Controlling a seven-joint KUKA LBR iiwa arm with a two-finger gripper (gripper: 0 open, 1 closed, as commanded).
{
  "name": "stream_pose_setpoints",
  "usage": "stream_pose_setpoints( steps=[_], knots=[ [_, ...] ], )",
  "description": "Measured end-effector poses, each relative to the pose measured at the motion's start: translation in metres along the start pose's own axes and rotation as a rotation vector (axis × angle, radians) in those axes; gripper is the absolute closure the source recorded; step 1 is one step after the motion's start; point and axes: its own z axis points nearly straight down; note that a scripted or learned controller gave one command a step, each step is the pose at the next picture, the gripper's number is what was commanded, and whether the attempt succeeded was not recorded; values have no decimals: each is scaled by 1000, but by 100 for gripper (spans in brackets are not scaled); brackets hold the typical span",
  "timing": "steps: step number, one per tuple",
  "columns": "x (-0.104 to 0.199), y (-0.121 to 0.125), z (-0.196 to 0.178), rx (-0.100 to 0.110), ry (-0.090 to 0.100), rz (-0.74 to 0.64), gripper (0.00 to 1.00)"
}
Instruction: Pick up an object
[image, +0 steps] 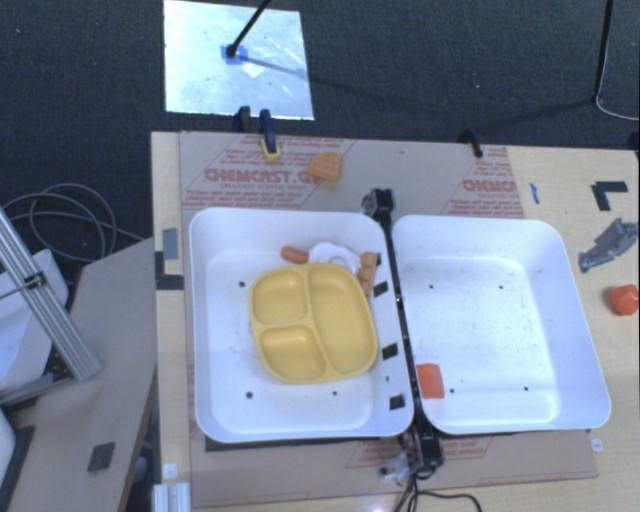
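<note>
Dark carpet surrounds the bench, where two white bins sit side by side: the left bin holds a yellow divided plate with a small orange sausage-shaped piece, a white item and a tan piece at its far edge, while the right bin holds an orange-red block in its near-left corner. Whether my claw is wide or narrow, I cannot tell.
</note>
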Motion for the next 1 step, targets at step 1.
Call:
stream_pose_setpoints(
  steps=[1],
  knots=[
    [3, 3, -2, -6, -1, -8, 0]
  ],
)
